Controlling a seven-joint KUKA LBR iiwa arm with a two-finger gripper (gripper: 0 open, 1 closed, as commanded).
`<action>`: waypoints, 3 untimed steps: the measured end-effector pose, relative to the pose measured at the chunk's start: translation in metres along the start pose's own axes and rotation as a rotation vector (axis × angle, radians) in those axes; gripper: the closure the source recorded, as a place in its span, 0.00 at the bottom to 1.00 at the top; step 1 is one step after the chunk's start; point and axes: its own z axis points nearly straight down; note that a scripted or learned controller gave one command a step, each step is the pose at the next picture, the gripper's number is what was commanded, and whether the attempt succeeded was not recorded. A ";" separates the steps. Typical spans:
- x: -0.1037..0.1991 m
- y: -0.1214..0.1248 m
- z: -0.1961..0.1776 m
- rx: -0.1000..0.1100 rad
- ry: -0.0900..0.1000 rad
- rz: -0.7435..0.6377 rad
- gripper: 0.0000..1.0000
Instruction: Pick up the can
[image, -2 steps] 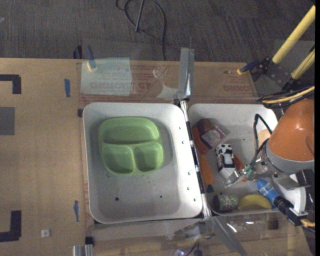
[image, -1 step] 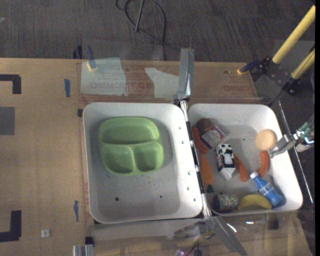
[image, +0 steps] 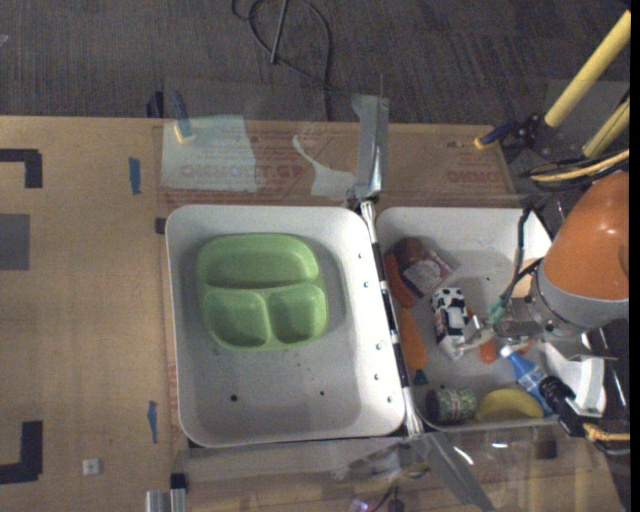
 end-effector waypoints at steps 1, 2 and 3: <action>0.006 0.019 0.008 -0.004 -0.002 -0.339 0.00; -0.045 0.081 0.054 -0.016 -0.003 -0.422 0.00; -0.099 0.002 -0.043 -0.005 -0.004 -0.584 0.00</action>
